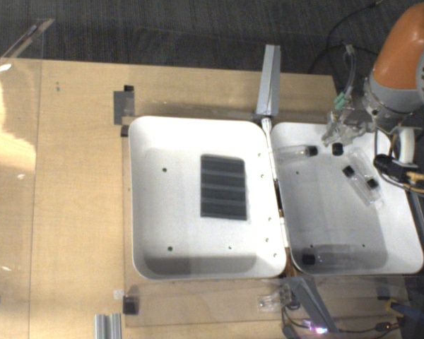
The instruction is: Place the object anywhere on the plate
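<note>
End effector (337, 138) above the right bin's (403, 260) far edge
We cannot tell its finger state; dark plate (223, 186) waits in the neighbouring bin, bare

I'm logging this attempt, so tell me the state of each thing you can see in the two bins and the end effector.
Dark ribbed plate: flat in the left bin, nothing on it.
Small clear pieces with dark caps: scattered in the right bin.
End effector: over the right bin's far edge; grasp unclear.
</note>
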Robot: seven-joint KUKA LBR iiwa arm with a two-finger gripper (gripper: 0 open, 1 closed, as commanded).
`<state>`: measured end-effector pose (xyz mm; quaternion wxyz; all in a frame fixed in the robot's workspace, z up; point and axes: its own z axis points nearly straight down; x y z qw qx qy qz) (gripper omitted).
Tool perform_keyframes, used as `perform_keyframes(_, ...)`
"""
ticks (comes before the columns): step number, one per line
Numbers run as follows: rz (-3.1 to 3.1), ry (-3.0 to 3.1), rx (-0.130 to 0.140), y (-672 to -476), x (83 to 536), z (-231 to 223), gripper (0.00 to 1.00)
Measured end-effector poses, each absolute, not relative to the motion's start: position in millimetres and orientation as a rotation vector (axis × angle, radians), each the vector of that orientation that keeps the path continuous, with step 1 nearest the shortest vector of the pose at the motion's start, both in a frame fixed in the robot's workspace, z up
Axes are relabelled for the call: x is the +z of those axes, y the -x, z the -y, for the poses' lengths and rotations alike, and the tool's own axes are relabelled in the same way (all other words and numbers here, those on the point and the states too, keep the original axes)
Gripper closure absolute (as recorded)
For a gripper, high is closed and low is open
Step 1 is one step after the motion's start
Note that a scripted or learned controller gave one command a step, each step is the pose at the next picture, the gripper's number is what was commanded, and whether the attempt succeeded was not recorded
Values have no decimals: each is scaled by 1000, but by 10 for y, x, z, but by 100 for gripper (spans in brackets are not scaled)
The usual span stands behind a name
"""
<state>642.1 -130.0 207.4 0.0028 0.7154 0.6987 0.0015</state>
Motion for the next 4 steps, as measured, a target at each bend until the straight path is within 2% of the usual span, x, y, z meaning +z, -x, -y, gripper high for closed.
perform_keyframes(1, -2098, -2333, 8, -6701, 2193, 598, 100)
perform_keyframes(2, -2685, -1617, 8, -6702, 2490, 14, 100)
perform_keyframes(3, -2186, -2255, 4, -6690, 1848, -538, 100)
perform_keyframes(4, -2349, -2078, 11, -6696, 2721, -1155, 100)
